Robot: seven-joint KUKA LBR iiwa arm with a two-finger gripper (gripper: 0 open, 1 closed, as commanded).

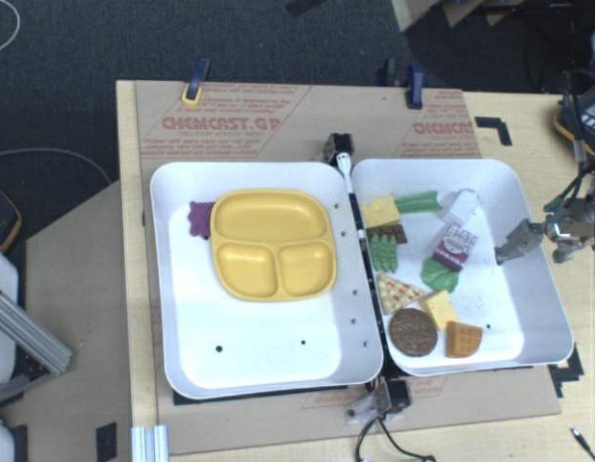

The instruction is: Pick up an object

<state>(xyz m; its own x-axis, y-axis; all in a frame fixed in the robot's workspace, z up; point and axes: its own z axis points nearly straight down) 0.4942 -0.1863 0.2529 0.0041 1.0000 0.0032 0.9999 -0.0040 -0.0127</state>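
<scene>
The end effector (529, 239) hangs over the right bin's (540, 323) right rim, holding nothing; whether it is apart or together, I cannot tell. Toy food (414, 332) lies in that bin, a yellow tray (273, 243) in the left bin (259, 359).

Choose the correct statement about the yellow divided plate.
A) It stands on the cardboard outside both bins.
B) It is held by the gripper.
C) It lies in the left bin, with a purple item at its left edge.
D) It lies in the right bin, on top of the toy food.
C: the yellow divided plate rests in the left bin, and a purple item shows at its left edge.
</scene>
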